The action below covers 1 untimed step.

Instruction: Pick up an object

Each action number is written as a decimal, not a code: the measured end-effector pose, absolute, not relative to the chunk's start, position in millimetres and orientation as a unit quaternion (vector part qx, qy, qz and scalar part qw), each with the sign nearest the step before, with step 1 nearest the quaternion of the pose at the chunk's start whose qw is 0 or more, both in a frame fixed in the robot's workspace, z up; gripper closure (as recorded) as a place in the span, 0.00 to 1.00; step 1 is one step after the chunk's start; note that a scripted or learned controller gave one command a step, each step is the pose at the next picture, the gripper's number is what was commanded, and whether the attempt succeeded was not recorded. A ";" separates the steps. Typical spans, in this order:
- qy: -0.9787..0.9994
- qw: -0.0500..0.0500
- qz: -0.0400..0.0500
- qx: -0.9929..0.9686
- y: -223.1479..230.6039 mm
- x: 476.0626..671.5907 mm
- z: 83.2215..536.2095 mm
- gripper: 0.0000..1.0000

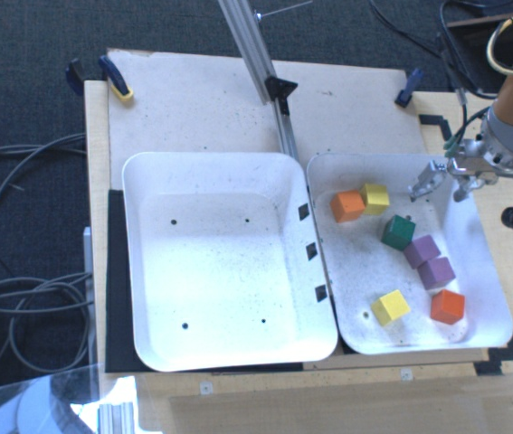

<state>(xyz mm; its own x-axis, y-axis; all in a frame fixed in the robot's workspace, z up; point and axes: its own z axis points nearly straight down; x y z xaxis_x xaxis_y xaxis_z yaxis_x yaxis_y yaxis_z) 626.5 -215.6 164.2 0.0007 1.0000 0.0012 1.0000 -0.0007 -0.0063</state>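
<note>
End effector (443,181) spread, nothing between fingers, hovering just beyond green block (398,232) in right bin (491,269). Blocks all lying in bin. Pick not yet made.

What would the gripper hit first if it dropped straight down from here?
Probably bare floor of the right bin. The gripper points down near that bin's far right corner, with open fingers. The green block sits nearest, off to its left. Depth is hard to judge from this slanted view.
</note>
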 end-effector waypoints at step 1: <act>-0.707 0.003 0.001 -0.707 -215.0 616.3 107.0 0.00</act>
<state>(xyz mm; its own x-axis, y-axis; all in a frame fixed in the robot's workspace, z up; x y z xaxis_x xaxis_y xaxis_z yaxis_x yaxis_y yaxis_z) 616.3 -215.0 107.0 0.0004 1.0000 0.0018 1.0000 -0.0004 -0.0055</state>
